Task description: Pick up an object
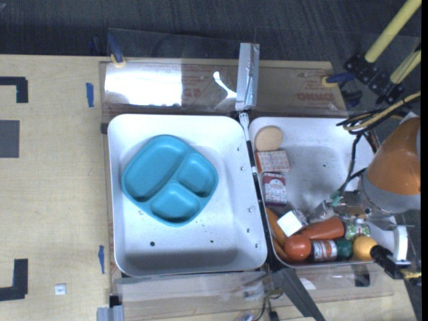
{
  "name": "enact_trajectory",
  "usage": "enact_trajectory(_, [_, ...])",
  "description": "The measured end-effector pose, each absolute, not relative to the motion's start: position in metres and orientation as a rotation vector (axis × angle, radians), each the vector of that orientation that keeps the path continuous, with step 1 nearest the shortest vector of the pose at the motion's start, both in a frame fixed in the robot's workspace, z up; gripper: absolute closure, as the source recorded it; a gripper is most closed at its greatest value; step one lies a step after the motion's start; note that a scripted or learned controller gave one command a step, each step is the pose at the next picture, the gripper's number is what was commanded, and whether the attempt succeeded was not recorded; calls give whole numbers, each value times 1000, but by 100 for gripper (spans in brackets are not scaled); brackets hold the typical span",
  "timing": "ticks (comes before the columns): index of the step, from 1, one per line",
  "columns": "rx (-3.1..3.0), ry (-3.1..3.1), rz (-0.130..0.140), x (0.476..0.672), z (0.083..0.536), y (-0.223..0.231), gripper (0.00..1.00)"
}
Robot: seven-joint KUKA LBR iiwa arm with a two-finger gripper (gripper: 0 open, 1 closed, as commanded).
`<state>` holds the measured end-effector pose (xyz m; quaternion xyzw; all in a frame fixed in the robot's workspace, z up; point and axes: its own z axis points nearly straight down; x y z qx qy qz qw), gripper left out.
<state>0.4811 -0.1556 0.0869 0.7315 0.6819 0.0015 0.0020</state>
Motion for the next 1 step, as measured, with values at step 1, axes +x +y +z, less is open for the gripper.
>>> enact_trajectory(1, [2291, 2132, 12, 484, 99, -156, 100])
